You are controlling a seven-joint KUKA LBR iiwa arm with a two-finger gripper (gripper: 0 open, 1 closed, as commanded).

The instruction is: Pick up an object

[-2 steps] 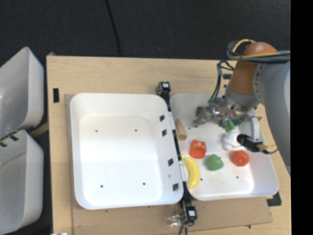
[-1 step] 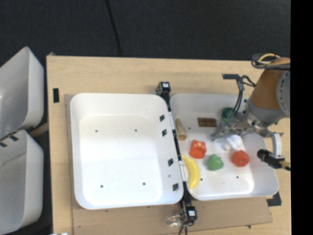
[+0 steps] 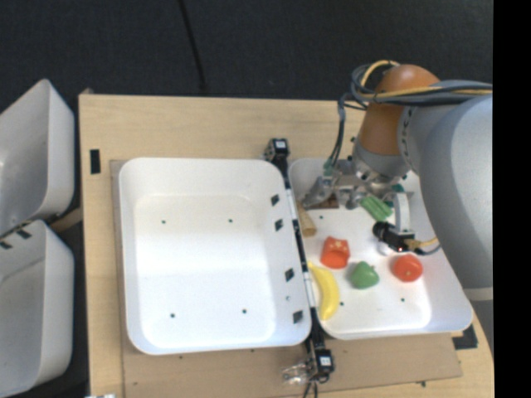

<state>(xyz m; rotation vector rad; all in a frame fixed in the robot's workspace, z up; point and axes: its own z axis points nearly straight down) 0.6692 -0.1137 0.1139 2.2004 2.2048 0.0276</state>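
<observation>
Camera view: fingers (image 3: 335,192) low in right bin (image 3: 431,309), near wooden block (image 3: 307,222).

A robotics laboratory test cell. A pale wooden bench (image 3: 199,123) carries two shallow white bins: the left bin (image 3: 203,255) at 9 o'clock, the right bin (image 3: 415,309) at 4 o'clock, joined by black clips. Toy plastic produce lies in the right bin. An industrial grey arm (image 3: 452,148) with orange band enters at 3 o'clock. Dark flooring (image 3: 207,31) and a trailing cable (image 3: 191,44) lie at 12 o'clock.
</observation>
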